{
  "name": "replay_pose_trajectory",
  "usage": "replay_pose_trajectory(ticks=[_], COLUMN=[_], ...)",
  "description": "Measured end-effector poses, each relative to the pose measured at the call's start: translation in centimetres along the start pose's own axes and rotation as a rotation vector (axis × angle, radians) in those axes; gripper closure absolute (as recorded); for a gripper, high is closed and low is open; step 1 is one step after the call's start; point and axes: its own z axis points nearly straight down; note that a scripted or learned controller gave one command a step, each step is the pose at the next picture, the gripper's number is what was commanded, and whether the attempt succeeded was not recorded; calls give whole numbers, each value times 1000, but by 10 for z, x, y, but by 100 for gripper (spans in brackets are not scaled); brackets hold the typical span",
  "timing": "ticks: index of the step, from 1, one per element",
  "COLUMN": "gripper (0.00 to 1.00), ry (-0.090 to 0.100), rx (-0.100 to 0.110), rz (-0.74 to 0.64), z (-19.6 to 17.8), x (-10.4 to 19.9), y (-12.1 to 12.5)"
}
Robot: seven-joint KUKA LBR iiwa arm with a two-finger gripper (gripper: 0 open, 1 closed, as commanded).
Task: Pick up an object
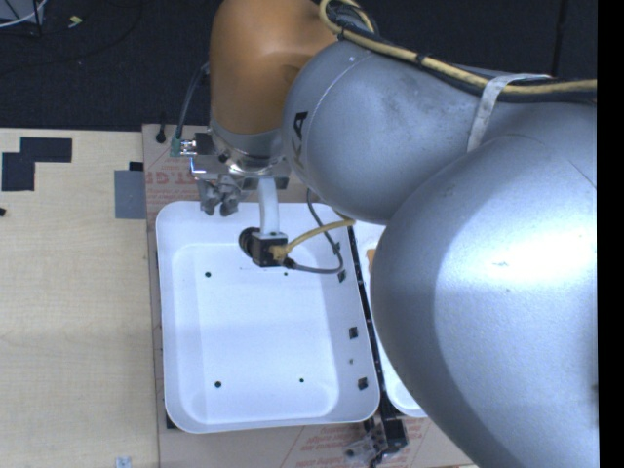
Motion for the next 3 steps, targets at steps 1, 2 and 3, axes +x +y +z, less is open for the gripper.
replay_pose_trajectory(ticks=[1, 2, 3], gripper=[0, 0, 0], ry=[-5, -9, -5], rx=[15, 17, 17], rz=[-1, 6, 7], z=[10, 168, 145], x=[-1, -11, -53], y=[-4, -7, -5])
